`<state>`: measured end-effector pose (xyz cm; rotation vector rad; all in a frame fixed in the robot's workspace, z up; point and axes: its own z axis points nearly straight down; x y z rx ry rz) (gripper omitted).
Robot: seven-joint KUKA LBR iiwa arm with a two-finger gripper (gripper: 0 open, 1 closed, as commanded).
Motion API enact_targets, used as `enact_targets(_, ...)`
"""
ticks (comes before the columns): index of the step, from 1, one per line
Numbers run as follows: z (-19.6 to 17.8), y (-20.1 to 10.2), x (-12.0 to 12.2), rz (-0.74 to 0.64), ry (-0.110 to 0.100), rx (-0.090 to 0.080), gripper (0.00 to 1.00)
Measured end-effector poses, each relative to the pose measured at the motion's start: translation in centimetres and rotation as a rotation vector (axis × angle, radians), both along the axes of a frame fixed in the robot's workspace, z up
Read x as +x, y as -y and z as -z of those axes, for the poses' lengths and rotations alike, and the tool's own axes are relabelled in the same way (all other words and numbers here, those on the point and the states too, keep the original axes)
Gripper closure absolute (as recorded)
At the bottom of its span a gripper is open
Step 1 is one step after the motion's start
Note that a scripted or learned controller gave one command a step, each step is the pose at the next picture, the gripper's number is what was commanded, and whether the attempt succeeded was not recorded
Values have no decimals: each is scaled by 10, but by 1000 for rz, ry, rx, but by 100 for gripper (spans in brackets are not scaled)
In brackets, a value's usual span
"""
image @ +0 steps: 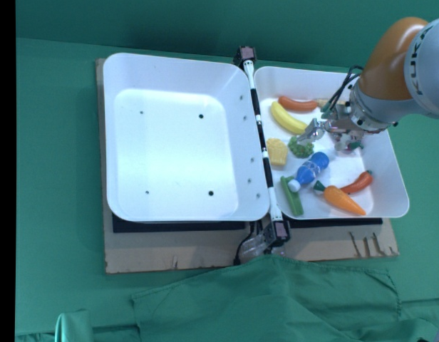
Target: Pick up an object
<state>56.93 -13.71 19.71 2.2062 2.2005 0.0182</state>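
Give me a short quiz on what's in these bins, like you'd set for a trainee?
1. True or false: the toys all lie in the right bin.
2. Which lies nearest the gripper: A carrot, B broccoli, C corn?
3. Fill in: the bottle has a ___ body.

Key: 1 true. 2 B. 3 blue.

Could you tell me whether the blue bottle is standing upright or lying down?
Lying down. The bottle rests on its side on the floor of the right bin, white cap toward the green pod, its body slanting up toward the broccoli.
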Motion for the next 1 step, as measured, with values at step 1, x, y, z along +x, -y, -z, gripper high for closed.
enact_targets(1, -14, 0, 2, 4, 10, 4, 100)
